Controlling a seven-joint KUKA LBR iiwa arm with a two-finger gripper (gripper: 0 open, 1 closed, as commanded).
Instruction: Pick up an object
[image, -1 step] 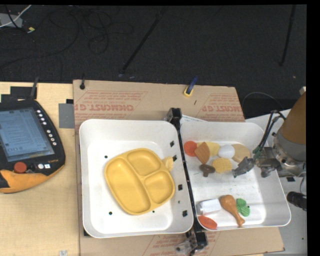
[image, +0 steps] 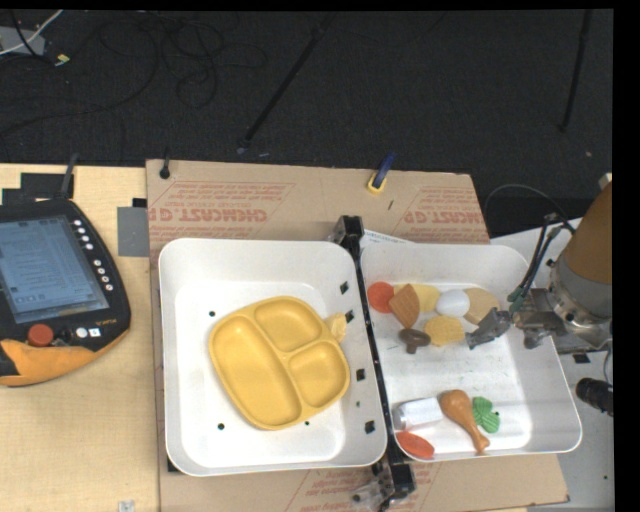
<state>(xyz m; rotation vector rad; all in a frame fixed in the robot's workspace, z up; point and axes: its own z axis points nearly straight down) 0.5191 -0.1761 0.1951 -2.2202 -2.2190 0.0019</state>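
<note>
The claw (image: 487, 330) hangs low in the right bin (image: 545, 425), fingers apart and gripping nothing; the yellow piece (image: 444, 330) lies just to its left in the camera view, the brown piece (image: 481, 303) just above.

Quick count: two white bins, the left bin (image: 180, 300) and the right bin (image: 545, 400). The left one has one yellow divided plate (image: 280, 360). The right one has a pile of toy food, maybe nine or ten pieces, hard to tell exactly: one chicken drumstick (image: 465, 415), one green piece (image: 486, 413), two red-orange bits (image: 380, 295) (image: 415, 446). One teach pendant (image: 55, 290) sits on the worktop.
</note>
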